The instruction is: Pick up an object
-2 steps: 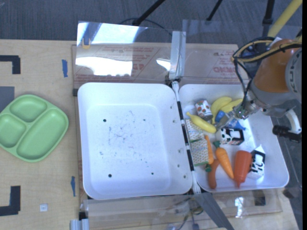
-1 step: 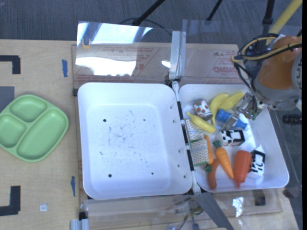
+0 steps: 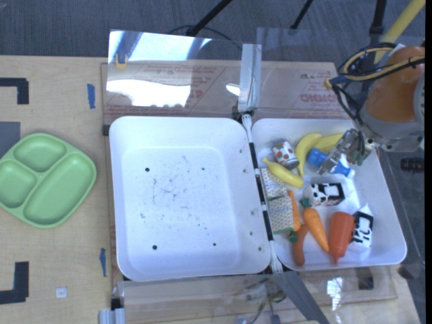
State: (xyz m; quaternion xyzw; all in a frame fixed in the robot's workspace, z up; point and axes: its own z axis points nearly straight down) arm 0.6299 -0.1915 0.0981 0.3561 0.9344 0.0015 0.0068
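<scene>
- The gripper (image 3: 337, 158) is being seen low over the far right part of the right bin (image 3: 391, 248), just above a small blue object (image 3: 317, 158); the arm (image 3: 391, 100) is reaching in over that bin's far right corner.
- Whether anything is being gripped cannot be told: the fingertips are blurred against the blue object, so the state of the hand is being left undecided.
- The blue object, judged the likeliest thing to be picked, is lying beside a yellow banana (image 3: 309, 142) near the bin's far edge. It is judged to be small, light, rigid plastic, probably smooth and apt to slip; a hold across its narrow width is advised.
- The right bin is being crowded: a second banana (image 3: 283, 174) by its left wall, a small patterned cup (image 3: 285, 154) at the far side, a black-and-white cow toy (image 3: 327, 193) in the middle, two carrots (image 3: 314, 225) towards the near edge, a red pepper-like toy (image 3: 339, 233), and a black-and-white block (image 3: 362, 231) near the right wall.
- The left bin (image 3: 128, 181) is being shown with only faint scuff marks on its floor.
- A green divided plate (image 3: 44, 179) is lying on the bench (image 3: 54, 86), well apart, towards its left edge.
</scene>
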